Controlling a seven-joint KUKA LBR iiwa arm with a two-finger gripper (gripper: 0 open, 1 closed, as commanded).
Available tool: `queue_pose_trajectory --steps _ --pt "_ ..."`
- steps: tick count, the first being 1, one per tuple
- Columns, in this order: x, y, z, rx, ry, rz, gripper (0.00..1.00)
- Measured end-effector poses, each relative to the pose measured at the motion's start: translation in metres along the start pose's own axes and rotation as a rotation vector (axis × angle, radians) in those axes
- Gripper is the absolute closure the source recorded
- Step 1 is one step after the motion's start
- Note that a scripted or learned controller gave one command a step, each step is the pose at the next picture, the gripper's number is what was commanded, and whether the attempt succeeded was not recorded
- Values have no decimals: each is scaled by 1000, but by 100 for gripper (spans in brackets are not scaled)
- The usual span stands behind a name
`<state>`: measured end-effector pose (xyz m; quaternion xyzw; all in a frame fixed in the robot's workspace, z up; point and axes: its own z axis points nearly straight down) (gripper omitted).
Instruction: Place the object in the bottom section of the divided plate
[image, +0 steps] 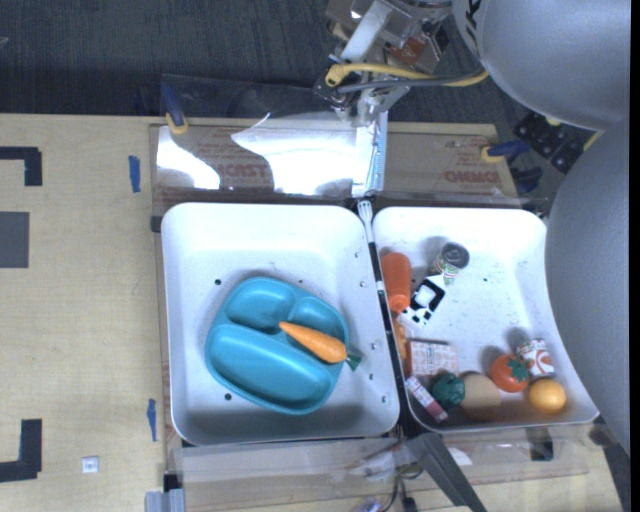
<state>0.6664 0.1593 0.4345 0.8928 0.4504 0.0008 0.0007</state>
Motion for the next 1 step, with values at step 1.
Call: queue_pose_trajectory --steps 1 --pt "7 -4 0 0 2 179 100"
